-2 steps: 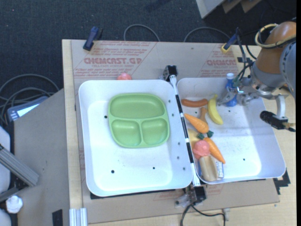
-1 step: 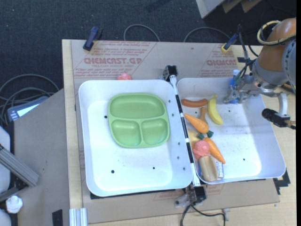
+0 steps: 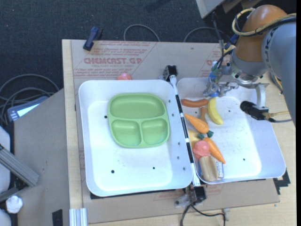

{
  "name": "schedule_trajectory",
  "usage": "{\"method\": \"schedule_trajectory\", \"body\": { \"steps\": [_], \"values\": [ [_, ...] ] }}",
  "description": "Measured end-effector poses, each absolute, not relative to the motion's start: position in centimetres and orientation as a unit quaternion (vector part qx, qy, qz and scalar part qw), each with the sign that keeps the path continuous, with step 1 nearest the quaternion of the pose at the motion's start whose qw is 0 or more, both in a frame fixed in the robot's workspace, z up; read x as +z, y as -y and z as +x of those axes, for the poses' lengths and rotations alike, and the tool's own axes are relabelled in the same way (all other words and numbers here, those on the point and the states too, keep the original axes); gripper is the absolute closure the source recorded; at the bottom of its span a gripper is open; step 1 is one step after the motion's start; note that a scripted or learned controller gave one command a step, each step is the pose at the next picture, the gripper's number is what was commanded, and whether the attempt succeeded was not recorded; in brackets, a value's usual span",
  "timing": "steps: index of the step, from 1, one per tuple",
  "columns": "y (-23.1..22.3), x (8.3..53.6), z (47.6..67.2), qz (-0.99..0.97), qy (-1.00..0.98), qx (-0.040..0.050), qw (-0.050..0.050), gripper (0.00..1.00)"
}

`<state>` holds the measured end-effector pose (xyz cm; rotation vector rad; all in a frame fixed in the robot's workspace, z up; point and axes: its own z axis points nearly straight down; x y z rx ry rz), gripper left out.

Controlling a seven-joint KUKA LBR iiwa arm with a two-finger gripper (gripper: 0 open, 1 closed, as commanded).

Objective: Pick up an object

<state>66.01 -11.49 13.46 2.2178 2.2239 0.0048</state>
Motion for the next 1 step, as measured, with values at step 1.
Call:
{"method": "schedule_trajectory", "body": {
  "steps": [1],
  "values": [
    [4.23,18.57,66.73,0.706,-0.708,0.0014,0.001,1.0]
  ]
}}
